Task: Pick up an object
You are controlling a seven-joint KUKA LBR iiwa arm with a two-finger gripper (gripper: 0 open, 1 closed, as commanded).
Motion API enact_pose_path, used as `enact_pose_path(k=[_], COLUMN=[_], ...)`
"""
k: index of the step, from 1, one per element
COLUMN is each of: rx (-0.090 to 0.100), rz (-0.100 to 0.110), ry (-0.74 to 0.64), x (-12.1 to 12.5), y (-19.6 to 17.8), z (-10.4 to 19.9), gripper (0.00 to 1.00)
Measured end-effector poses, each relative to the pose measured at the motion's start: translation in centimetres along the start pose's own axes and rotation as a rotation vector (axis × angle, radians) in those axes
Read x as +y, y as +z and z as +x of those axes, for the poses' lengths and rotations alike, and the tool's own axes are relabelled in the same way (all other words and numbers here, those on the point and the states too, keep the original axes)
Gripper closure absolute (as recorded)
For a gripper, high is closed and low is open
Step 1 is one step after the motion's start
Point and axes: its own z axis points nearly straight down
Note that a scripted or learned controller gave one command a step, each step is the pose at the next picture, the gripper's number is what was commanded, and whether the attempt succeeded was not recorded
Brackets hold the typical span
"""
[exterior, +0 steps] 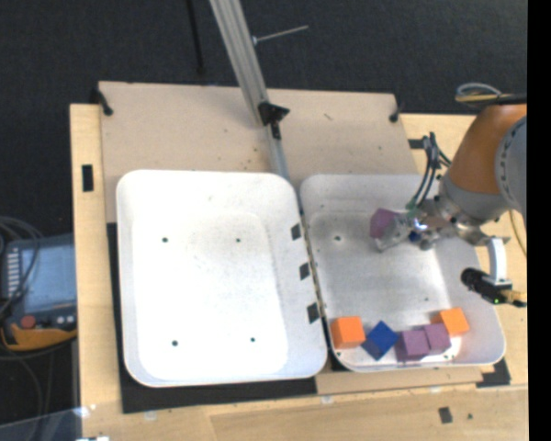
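One purple block (383, 221) sits touching our pincer (406, 231) on its left, though we cannot tell its grip.

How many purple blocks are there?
3. One purple block sits near the middle of the right bin, right beside the tool. Two more lie side by side along the bin's near edge. None seem hidden.

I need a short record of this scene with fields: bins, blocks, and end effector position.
left bin: white, shallow
right bin: white, holds all blocks
near edge row: orange block, blue block, two purple blocks, orange block
lone block: purple block, upper middle of right bin
end effector: beside lone purple block; grip unclear
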Motion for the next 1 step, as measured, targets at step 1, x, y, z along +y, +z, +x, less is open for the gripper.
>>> enact_pose_path(k=[1], rx=[-0.002], rz=[-0.006], ry=[-0.002], x=[0.16], y=[-1.40], z=[-0.10], gripper=[1.00])
